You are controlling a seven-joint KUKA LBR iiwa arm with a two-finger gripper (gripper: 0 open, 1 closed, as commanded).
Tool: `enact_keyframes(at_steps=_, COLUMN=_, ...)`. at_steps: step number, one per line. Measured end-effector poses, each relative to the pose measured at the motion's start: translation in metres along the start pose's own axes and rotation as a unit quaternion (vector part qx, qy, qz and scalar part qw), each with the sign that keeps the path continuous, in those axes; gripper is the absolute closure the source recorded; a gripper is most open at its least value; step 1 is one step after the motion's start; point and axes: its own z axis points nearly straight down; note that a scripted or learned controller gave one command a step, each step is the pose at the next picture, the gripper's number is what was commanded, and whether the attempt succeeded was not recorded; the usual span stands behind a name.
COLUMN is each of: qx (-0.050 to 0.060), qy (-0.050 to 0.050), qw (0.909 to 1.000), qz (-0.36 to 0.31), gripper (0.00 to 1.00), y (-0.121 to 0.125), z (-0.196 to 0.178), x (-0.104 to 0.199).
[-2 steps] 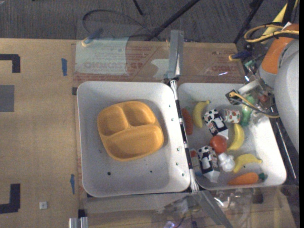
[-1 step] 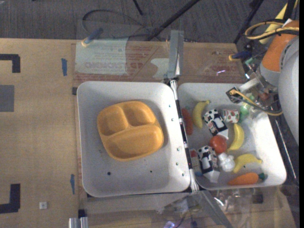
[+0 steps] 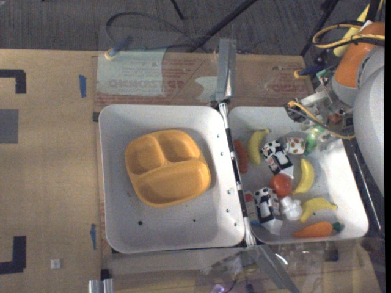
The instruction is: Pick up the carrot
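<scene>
The carrot (image 3: 315, 229), orange with a green stub at its right end, lies flat in the front right corner of the right bin (image 3: 351, 163). My gripper (image 3: 319, 122) hangs over that bin's back right corner, under the orange band and a tangle of cables. It is well apart from the carrot, which lies towards the front of the bin. Nothing shows between gripper and carrot but other toys.
The right bin also holds three bananas (image 3: 257, 145) (image 3: 305, 175) (image 3: 317, 206), two black-and-white cow toys (image 3: 277, 155) (image 3: 264, 204), a red tomato (image 3: 281, 184) and small white, green and red pieces. The left bin (image 3: 116, 212) bears a yellow divided plate (image 3: 166, 166).
</scene>
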Motion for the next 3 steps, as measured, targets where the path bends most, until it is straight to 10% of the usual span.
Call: enact_keyframes(at_steps=3, qx=0.001, qy=0.004, qw=0.9996, qz=-0.028, gripper=1.00, y=0.0019, z=-0.0037, x=0.0015)
